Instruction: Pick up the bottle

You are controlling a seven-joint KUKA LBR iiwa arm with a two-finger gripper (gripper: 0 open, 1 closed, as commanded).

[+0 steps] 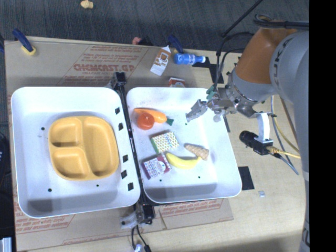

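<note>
From above, the grey arm with its glossy orange band reaches in from the right, and its metal gripper (198, 111) hangs over the upper right part of the right bin (226, 161); I cannot tell whether its jaws are open or closed. The bottle (188, 59), a small blue plastic cylinder, lies on its side on the cardboard behind that bin, well apart from the gripper. The smooth white left bin (26, 140) holds a yellow divided tray (84, 146) with rounded compartments.
</note>
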